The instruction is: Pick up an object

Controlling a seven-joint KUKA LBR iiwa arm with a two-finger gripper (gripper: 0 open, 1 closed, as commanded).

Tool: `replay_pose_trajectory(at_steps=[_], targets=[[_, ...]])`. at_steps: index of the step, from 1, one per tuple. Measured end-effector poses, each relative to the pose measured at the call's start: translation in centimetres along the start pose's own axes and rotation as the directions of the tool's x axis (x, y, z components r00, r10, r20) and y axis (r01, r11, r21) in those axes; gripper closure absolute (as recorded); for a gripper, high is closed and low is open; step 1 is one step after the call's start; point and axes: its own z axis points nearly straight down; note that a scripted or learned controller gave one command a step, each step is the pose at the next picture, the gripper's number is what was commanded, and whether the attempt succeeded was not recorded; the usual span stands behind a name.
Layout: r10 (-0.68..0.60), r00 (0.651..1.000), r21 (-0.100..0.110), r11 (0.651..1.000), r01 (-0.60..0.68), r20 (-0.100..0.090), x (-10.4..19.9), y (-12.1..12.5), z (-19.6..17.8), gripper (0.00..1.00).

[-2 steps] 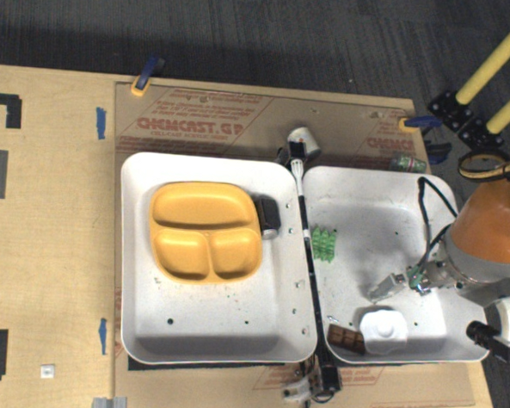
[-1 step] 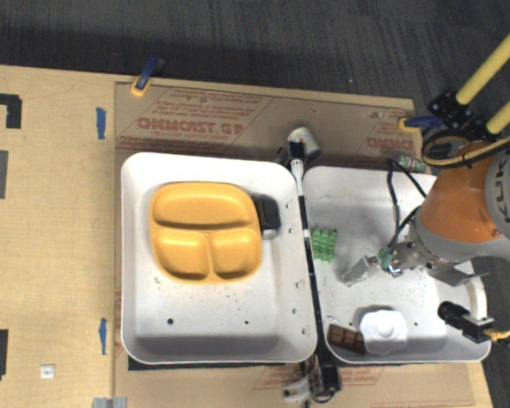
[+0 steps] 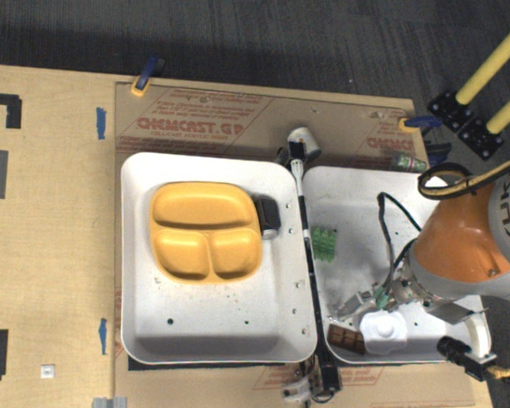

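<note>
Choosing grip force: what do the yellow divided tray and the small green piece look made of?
Yellow tray: probably molded plastic, smooth semi-gloss, with rounded compartment edges and soft highlights. Green piece: looks like ribbed or studded plastic, possibly a toy block, but too small to be sure.

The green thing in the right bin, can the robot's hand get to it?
Probably yes. The green thing lies alone on the bare floor of the right bin, with nothing on top of it or touching it. The hand is already low in that same bin, nearer the front corner.
</note>
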Motion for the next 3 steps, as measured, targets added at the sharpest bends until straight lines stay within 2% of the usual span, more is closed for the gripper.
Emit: replay_pose_trajectory(at_steps=[1,2,3], targets=[[0.512,0.859,-0.002,0.859,-0.512,0.001,1.8,0.4,-10.0,0.00],[0.145,0.989,0.001,0.989,-0.145,0.000,0.4,-0.2,-0.6,0.00],[0.608,0.794,-0.002,0.794,-0.608,0.001,2.8,0.8,-9.9,0.00]])
